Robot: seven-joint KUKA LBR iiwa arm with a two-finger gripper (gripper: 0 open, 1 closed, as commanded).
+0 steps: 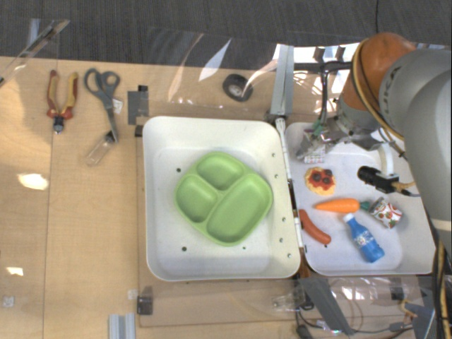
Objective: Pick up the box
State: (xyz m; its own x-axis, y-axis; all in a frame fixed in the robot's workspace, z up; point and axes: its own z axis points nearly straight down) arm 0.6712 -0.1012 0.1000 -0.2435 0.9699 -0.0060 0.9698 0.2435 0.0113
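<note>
Since the gripper (pixel 318 144) hangs over the right bin's (pixel 417 263) back-left corner (can't tell if it's open or shut), I reckon we're at approach atm, w/ what looks like the box (pixel 387 214) just beside the carrot (pixel 337 205), so next it needs to line up above it, then drop.

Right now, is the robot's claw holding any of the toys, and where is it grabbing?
It cannot be told. The gripper sits at the far corner of the right bin, and its tips are too unclear to see anything between them.
</note>
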